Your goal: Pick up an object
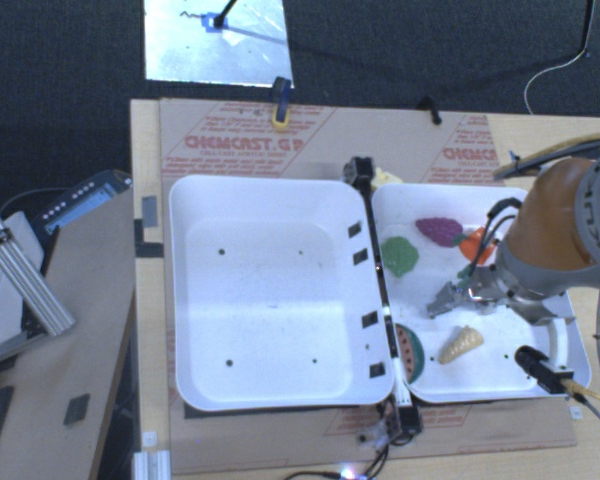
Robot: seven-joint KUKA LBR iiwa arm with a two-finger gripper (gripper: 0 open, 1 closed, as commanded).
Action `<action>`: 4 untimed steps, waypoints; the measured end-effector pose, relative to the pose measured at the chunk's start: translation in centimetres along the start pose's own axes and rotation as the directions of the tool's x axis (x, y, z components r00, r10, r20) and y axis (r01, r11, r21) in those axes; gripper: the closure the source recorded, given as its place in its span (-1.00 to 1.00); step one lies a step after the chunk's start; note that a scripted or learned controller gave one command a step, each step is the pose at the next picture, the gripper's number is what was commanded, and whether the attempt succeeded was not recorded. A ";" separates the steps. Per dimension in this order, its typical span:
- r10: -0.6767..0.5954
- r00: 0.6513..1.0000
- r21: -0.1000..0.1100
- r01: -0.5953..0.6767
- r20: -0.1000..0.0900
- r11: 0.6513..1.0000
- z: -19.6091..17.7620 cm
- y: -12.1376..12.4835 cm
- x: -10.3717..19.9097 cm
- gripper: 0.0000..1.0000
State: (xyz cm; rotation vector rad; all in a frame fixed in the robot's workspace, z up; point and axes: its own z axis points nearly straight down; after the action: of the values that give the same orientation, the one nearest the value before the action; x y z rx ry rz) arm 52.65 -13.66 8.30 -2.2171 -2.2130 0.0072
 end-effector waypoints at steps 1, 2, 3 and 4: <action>-0.014 1.000 -0.014 0.014 0.000 1.000 -10.5 -4.2 11.7 -1.00; -0.006 1.000 -0.015 0.006 0.003 1.000 -11.2 -3.9 11.1 1.00; 0.002 1.000 -0.032 -0.002 0.011 0.999 -26.1 0.5 2.9 1.00; -0.010 1.000 -0.033 0.010 0.008 0.999 -41.4 7.6 4.3 1.00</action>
State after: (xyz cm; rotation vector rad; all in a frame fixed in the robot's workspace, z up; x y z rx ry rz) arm 60.63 -9.46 49.68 -2.2260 -2.2447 -0.0205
